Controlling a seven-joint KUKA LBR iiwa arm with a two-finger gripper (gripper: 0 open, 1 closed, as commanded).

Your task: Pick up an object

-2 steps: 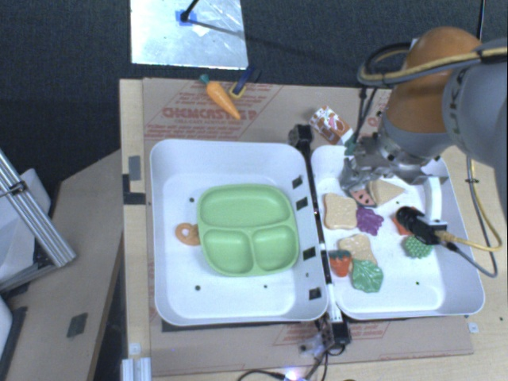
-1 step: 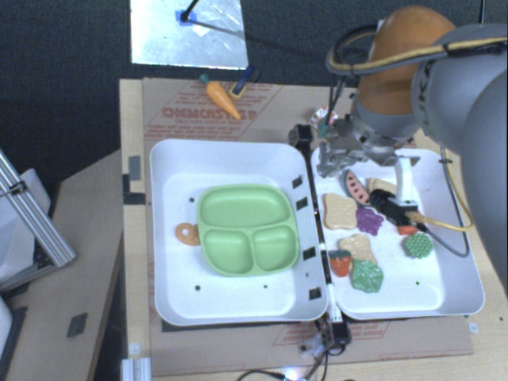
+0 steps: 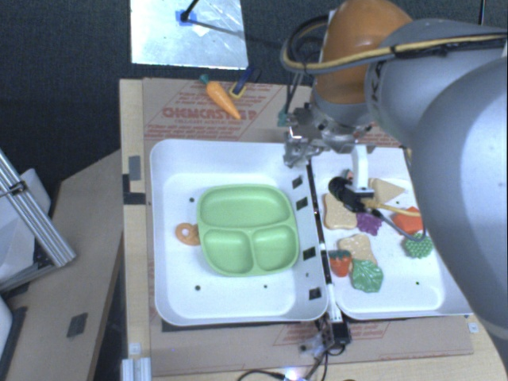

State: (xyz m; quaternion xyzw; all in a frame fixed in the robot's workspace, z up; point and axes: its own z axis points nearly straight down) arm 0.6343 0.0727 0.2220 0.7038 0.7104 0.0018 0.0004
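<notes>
i saw the arm cover most of the right side, cutting off the far corner of the right bin. the left bin held a green tray and a small ring beside it. toy food lay heaped in the right bin, partly under the arm. the gripper hung over the bins' back edge; its state i couldn't tell. a carrot sat behind on cardboard.

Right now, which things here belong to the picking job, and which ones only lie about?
For the job: tool; toy foods in the right bin, such as the grapes and the green leaf.

Lying about: green tray; pretzel; carrot.
</notes>
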